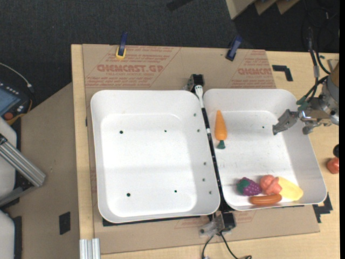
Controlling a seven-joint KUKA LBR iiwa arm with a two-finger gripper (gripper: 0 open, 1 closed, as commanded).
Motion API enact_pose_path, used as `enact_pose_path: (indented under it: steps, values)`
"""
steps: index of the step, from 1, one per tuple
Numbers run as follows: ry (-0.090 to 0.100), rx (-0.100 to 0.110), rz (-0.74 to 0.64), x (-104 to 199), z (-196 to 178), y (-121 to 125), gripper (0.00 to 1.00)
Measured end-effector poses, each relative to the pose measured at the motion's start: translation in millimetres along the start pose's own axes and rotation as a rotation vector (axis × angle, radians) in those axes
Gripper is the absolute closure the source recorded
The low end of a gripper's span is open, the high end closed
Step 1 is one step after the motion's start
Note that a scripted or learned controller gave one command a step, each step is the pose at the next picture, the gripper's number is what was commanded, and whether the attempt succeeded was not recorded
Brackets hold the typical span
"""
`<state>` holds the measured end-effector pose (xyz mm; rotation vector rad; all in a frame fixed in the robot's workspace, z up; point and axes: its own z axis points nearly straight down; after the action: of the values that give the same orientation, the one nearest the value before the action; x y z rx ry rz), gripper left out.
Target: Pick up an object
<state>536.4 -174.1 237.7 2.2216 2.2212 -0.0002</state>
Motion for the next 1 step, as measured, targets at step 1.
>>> enact_pose_path:
  steps: [1]
  values:
    - [0.006,0.010,-0.004,59.3,83.0,-29.2,0.00]
